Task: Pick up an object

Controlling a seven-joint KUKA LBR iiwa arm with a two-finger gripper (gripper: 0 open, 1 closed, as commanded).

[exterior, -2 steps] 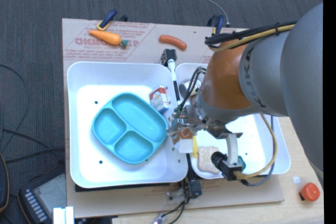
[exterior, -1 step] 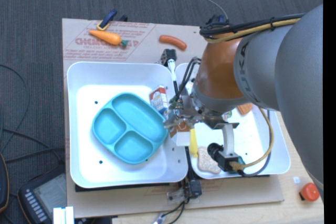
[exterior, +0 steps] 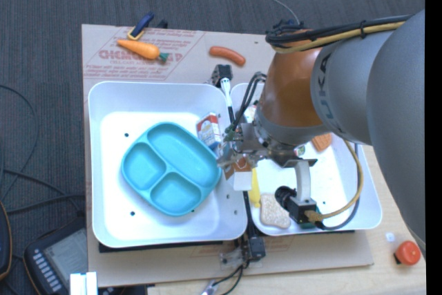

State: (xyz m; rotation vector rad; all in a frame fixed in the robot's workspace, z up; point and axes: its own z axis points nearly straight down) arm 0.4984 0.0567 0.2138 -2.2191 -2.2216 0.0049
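Objects: blue divided plate (exterior: 171, 167) in left bin (exterior: 97, 148); biscuit (exterior: 274, 211) in right bin (exterior: 369, 207); jaws' state unclear.

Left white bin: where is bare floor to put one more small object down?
In the left white bin, bare floor runs along the left wall beside the blue three-compartment plastic plate, along the upper edge above it, and in the lower right corner. It is crowded at the divider, where a small red-and-white packet and the grey arm's hand meet.
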